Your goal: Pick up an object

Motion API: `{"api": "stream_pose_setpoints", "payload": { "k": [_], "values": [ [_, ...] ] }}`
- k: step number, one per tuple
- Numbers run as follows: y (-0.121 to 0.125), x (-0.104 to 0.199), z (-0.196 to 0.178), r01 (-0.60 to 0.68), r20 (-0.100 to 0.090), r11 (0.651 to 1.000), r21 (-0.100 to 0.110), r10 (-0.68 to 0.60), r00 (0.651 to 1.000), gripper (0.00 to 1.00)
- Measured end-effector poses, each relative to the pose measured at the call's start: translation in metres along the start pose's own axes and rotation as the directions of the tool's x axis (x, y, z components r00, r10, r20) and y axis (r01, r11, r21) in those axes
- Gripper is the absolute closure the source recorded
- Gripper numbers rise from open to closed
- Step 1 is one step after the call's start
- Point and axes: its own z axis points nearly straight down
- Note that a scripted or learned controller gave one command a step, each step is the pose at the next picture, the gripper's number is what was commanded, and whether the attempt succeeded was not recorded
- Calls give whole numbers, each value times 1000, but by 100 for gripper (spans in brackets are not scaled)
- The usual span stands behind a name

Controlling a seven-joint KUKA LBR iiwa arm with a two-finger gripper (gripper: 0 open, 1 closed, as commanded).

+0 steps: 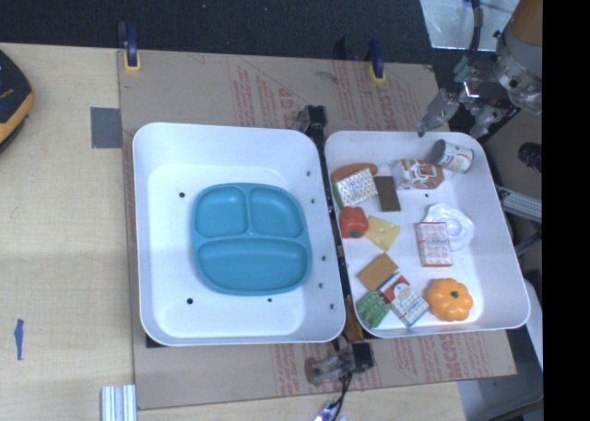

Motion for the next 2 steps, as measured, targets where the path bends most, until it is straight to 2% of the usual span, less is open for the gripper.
{"api": "stream_pose_setpoints", "payload": {
  "k": [1, 2],
  "values": [
    [-24, -6, 184, 0, -2, 1000, 11, 0, 1000, 0],
    [18, 2, 196, -8, -2, 999, 31, 8, 1000, 0]
  ]
}}
